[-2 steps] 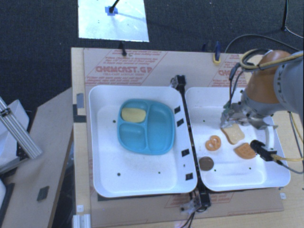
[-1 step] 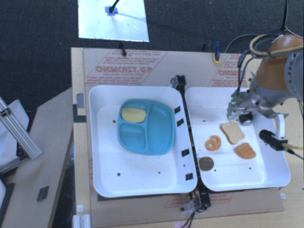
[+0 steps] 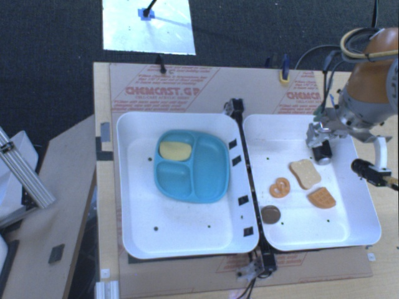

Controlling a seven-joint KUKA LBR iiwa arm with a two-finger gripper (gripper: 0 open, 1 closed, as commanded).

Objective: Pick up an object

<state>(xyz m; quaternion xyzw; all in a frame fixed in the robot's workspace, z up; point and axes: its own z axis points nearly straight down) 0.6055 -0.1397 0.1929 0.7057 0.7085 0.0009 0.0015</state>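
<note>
Four small food pieces lie in the right bin (image 3: 358, 232): a slice of toast (image 3: 305, 173), a pretzel (image 3: 280, 187) just left of it, a waffle piece (image 3: 322, 198) near and slightly right, and a brown cookie (image 3: 270, 214) close to the near-left corner. The left bin (image 3: 134, 229) holds a blue divided plate (image 3: 193, 170) with a yellow piece (image 3: 175, 150) in its far-left compartment. The arm reaches in from the right, and its tool (image 3: 319, 147) hangs over the far part of the right bin, just beyond the toast and apart from it; nothing is seen between its tips, and whether they are spread or pressed together cannot be told at this angle. The toast looks the nearest target. To do the pick well, the tool should probably come a little nearer and centre over the slice, straddle its narrow width, and descend squarely to the bin floor before closing, since so thin a flat piece could easily slip out or be pushed against the pretzel.
</note>
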